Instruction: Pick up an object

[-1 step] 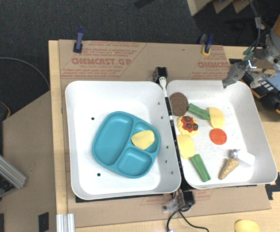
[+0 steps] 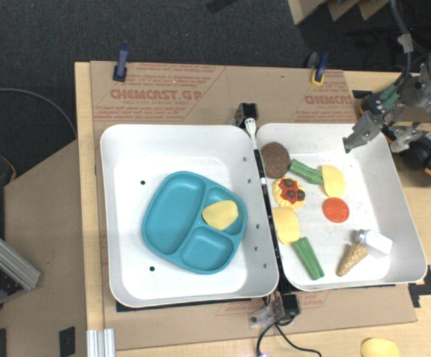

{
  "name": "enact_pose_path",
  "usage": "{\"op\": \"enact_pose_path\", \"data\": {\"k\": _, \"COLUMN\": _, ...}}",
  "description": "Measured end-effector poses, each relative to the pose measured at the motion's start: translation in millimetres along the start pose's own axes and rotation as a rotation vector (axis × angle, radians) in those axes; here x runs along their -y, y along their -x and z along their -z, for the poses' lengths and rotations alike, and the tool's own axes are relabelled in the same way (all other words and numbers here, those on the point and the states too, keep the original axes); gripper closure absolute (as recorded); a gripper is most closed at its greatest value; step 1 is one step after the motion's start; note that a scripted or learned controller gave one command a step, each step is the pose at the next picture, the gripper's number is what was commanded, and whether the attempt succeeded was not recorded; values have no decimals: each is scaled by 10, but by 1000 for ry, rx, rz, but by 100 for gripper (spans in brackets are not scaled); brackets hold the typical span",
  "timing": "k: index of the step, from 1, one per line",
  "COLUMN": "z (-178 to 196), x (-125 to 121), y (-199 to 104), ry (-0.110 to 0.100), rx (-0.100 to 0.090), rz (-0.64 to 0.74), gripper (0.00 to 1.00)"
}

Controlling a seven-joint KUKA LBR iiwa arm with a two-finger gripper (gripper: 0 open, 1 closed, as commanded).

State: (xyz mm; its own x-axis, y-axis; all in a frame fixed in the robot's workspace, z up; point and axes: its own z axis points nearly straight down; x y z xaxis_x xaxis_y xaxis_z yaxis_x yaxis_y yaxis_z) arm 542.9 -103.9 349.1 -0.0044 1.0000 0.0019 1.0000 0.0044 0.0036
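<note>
Gripper (image 2: 358, 137): over the right bin (image 2: 403, 222), at its far right corner; fingers too small and dark to read, state cannot be told. Arm largely cut off by the frame edge.
Right bin contents, none held: brown disc (image 2: 275, 157), green pieces (image 2: 305, 172), yellow pieces (image 2: 333, 181), red disc (image 2: 336, 210), cone (image 2: 352, 259).
Left of it: teal tray (image 2: 182, 225) holding a yellow lump (image 2: 219, 214).
</note>
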Motion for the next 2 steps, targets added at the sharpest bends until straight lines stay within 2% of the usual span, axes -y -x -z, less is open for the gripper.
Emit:
{"op": "enact_pose_path", "data": {"k": 1, "z": -1737, "x": 585, "y": -9, "ry": -24, "rx": -2, "rz": -7, "gripper": 0}}
{"op": "enact_pose_path", "data": {"k": 2, "z": -2688, "x": 571, "y": 571, "ry": -10, "rx": 1, "rz": -12, "gripper": 0}}
